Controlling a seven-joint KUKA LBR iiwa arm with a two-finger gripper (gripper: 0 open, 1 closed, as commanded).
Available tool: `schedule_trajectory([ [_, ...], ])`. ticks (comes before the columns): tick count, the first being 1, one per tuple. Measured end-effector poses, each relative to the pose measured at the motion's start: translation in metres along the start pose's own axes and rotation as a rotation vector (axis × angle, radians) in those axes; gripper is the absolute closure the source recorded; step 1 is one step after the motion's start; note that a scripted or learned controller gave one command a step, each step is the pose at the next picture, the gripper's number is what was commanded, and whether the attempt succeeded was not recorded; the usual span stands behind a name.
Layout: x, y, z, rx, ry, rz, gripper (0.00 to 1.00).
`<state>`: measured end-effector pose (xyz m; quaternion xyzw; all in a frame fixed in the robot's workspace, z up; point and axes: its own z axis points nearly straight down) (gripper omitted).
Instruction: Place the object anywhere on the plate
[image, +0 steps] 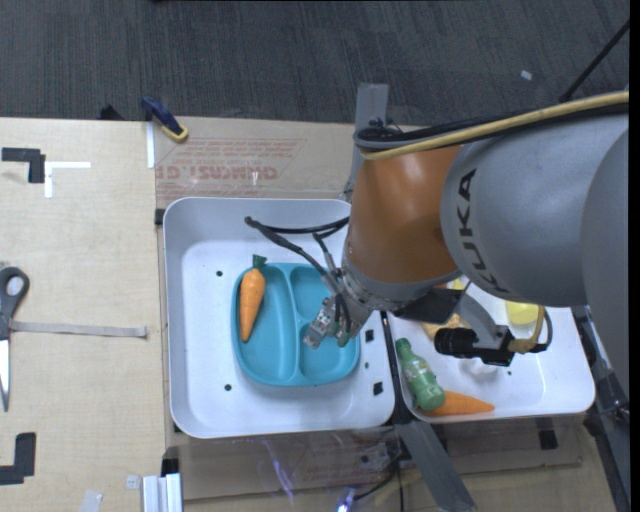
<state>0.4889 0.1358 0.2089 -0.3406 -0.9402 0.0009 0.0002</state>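
- Blue, two-compartment plastic plate (285, 365) is sitting in the left white bin (190, 330), an orange toy carrot (250, 303) lying in its left compartment.
- I am hovering my gripper (328, 328) over the plate's right compartment; whether my fingers are apart or together, I cannot tell.
- A green toy bottle (418, 374) and a second orange carrot (462, 404) are lying together in the right white bin (560, 385).
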Motion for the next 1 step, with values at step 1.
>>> schedule_trajectory([
  [1, 0.0000, 0.0000, 0.0000, 0.000, 0.000, 0.000, 0.00],
])
